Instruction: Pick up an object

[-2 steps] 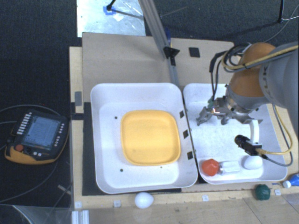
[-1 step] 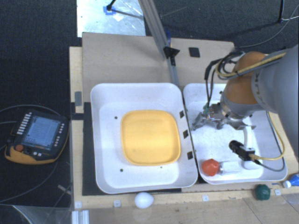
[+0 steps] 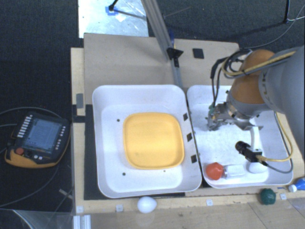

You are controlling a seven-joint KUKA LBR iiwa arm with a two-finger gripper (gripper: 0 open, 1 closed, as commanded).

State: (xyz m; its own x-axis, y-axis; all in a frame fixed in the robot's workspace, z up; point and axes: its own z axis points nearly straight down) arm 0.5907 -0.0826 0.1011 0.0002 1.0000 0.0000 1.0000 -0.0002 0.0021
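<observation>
1 red ball (image 3: 214, 171) lies well apart from the jaws (image 3: 212, 123); their state is unclear.

left bin (image 3: 102, 142): white, shallow; landmark for the rest
right bin (image 3: 198, 99): white, touching left bin's right wall
worktop (image 3: 124, 56): tan board under both bins
teach pendant (image 3: 38, 140): grey and yellow, well left of left bin, off the worktop, on dark floor, cable attached
white egg-shaped thing (image 3: 147, 204): just below left bin's front rim, on the worktop edge
dark green ball (image 3: 267, 196): far right of left bin, past right bin's front corner
grey pole (image 3: 159, 27): slants up from behind left bin's back right corner
</observation>
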